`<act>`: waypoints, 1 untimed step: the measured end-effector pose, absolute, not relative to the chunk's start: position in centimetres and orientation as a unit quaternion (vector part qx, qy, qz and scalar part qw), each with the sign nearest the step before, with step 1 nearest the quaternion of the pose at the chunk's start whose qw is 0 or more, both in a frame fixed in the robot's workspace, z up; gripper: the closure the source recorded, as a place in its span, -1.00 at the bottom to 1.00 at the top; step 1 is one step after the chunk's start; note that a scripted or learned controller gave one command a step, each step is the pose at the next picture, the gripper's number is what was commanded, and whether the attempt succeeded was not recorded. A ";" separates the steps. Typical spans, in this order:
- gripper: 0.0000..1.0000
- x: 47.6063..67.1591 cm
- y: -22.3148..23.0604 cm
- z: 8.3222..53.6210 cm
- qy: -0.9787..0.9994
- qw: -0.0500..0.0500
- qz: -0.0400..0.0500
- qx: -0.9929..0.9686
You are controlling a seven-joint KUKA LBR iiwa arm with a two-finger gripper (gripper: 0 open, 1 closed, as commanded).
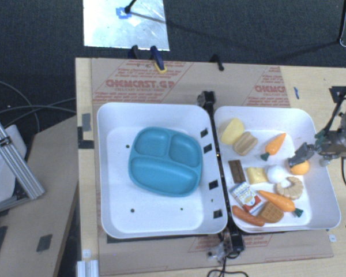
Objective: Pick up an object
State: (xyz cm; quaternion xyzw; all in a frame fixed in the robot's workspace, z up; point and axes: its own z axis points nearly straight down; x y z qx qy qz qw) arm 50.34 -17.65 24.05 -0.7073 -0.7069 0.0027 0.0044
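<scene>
- Orange and round, a toy fruit (300, 168) sits directly beneath my gripper (303, 154), against the right side of the right bin (311, 119); I hang right over its top edge, and whether I am open or closed, or have any hold on it, I cannot tell.
- Just to its left lies a white egg (275, 172), and below that a pale croissant (292, 186), both close to the fruit.
- A small carrot (275, 144) lies tilted up and to the left of me, apart from the rest.
- Further along, a yellow cheese block (256, 175) rests beside the egg, with a long carrot (279, 201) lying slantwise below it.
- A waffle (271, 213), a red sausage (246, 217) and a small printed carton (245, 194) crowd the bin's near left corner.
- A brown chocolate bar (236, 170), a bread roll (245, 143) and a yellow fruit (232, 131) line the left wall.
- Across the divide, the left bin (112, 154) holds a blue divided plate (166, 161), lying flat.
- Beyond both bins, a blue and yellow clamp (157, 59) grips the cardboard sheet (141, 82).
</scene>
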 end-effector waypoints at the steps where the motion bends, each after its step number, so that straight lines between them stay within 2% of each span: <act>1: -1.00 50.6 -17.6 24.6 -0.708 -0.001 0.000 -0.706</act>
